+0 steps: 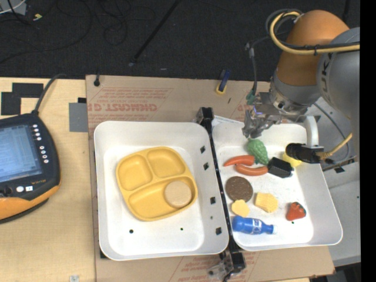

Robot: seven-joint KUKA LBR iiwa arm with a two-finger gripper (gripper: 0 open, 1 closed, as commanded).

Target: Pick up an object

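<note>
1. At the near edge of the right bin (322,200) lies a blue bottle (252,225) on its side, with its white cap pointing right.
2. Just beyond it sit a small yellow piece (239,207), a yellow wedge (266,202) and, further right, a red strawberry-like toy (295,211).
3. The left bin (111,151) holds a yellow divided tray (147,184). A tan round disc (178,193) lies in its near right compartment.
4. In the middle of the right bin is a brown disc (239,188). Beyond it lie a red sausage (251,170) and an orange-red pepper (238,160), close together.
5. A black block (279,167) lies just right of the sausage.
6. The green toy (257,150) lies in the far half of the right bin, just beyond the sausage and pepper.
7. The gripper (255,131) hangs at the green toy's far end, pointing down. The view does not show whether it is open or closed, or whether it touches the toy.
8. On the bench to the left, well apart from the bins, rests a control tablet (23,157).
9. Both bins stand on a cardboard sheet (147,98), which has a blue and yellow clip (222,82) at its far edge.
</note>
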